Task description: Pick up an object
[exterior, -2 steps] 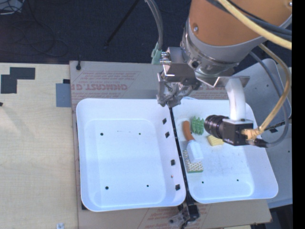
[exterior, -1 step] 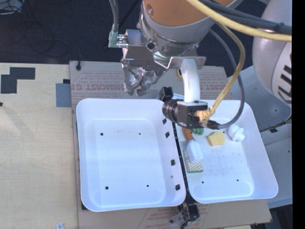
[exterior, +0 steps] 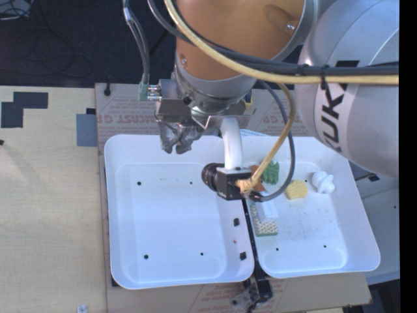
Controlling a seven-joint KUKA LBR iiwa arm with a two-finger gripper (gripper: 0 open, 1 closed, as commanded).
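Observation:
My gripper (exterior: 177,141) hangs above the back rim of the left bin (exterior: 124,240), well over the bench. In the right bin (exterior: 352,253) lie several small things. A green piece (exterior: 272,171) rests near the divider, with a yellow block (exterior: 296,190) to its right and a white knobbly piece (exterior: 322,182) beyond that. Closer to the front, beside the divider, sit a small white block (exterior: 268,209) and a pale speckled block (exterior: 266,226). Nothing shows in the gripper.
The grey arm with its orange band fills the top right and overhangs the right bin's back part. A cardboard sheet (exterior: 130,109) lies under both bins. Pale wooden bench (exterior: 45,207) extends to the left.

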